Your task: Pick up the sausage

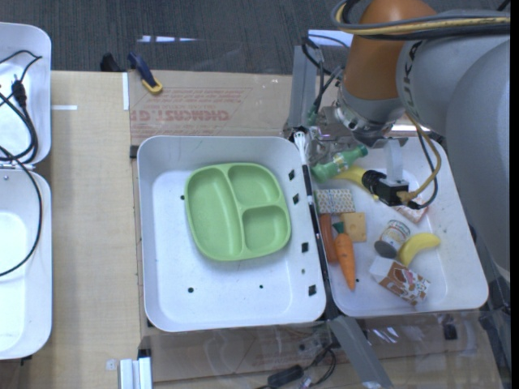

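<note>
Nearest you in the right bin (454,302), the sausage (326,239) looks to be the thin reddish-brown piece lying along the left wall, touching or just beside the carrot (345,258). With it crowded that closely, a descent could catch the wall or lift the carrot instead. Farther back, the gripper (328,140) hangs over the green bottle (337,167), well apart from the sausage, and you cannot tell how its jaws stand, so it could close on the wrong item.

Green plate (212,217), orange carrot (345,255)
</note>
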{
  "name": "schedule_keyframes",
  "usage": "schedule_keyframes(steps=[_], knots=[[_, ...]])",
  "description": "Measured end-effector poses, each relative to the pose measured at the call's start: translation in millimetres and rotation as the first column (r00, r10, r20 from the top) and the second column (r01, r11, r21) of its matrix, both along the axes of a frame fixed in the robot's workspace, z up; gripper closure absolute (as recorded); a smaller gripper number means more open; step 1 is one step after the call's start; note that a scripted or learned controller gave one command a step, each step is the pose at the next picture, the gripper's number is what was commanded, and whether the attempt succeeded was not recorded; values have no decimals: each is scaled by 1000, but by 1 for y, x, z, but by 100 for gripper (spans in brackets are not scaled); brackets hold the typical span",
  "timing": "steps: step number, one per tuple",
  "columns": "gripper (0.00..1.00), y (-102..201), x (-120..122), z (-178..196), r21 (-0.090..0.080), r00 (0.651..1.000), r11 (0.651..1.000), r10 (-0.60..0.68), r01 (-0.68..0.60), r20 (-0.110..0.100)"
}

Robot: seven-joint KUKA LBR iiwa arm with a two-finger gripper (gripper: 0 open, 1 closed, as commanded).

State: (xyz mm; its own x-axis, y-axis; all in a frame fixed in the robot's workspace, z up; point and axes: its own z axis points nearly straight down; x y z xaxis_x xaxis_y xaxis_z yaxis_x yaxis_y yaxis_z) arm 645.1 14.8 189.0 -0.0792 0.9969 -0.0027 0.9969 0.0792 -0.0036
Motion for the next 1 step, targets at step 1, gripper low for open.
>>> schedule_keyframes(steps=[1], knots=[[100, -111, -24, -28, 2, 991, 991, 136, -136, -1]])
